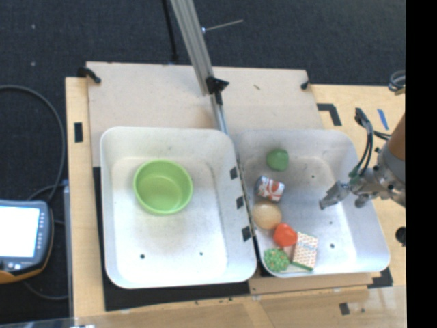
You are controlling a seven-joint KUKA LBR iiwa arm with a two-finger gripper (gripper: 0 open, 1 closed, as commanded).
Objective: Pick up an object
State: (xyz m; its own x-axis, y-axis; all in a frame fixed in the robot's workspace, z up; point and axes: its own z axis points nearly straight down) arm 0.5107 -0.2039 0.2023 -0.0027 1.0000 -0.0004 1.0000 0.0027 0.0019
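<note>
From my remote seat I see the grey two-finger gripper [332,198] reaching in over the right-hand shallow white plastic bin [355,157], its tip low above bare bin floor near that bin's outer side. I cannot tell how its tip stands, open or closed; the metal blurs together there. Nothing sits at the tip.

The things to pick all lie away from the gripper, toward the divider between the bins. Farthest up from it is a small round green ball [277,159]. Roughly level with the gripper, across open floor, lies a crumpled silver and red wrapper-like packet [270,188]. Just below that sits a pale beige egg-shaped object [267,216], touching or nearly touching a small red-orange rounded object [285,235]. Lower still, near the bin's front corner, are a flat patterned card-like packet [306,249] and a green knobbly piece [276,259].

Beyond the divider, well apart from the gripper, the left white bin [123,258] holds a lime-green plastic bowl [162,186], upright.
</note>
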